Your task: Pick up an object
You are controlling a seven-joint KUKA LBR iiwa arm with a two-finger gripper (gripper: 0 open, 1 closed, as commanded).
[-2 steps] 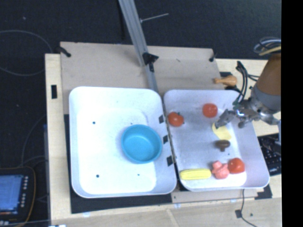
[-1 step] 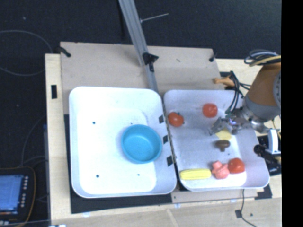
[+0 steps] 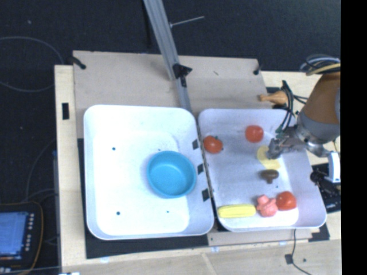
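1. While the pincer [image 3: 275, 150] hangs low in the right bin [image 3: 229, 119], touching or just above the pale yellow piece [image 3: 267, 156], treat that piece as your target.
2. You cannot tell whether the pincer is apart or together, so check first.
3. Lower straight down, keeping clear of the small brown piece [image 3: 270, 176] just below.
4. Lift slowly.

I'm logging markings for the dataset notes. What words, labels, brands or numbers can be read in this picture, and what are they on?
None can be read.
The blue-lit screen at the lower left shows pale lines, too small and blurred to read.
The blue bowl, the two white bins and the toy foods bear no visible print.
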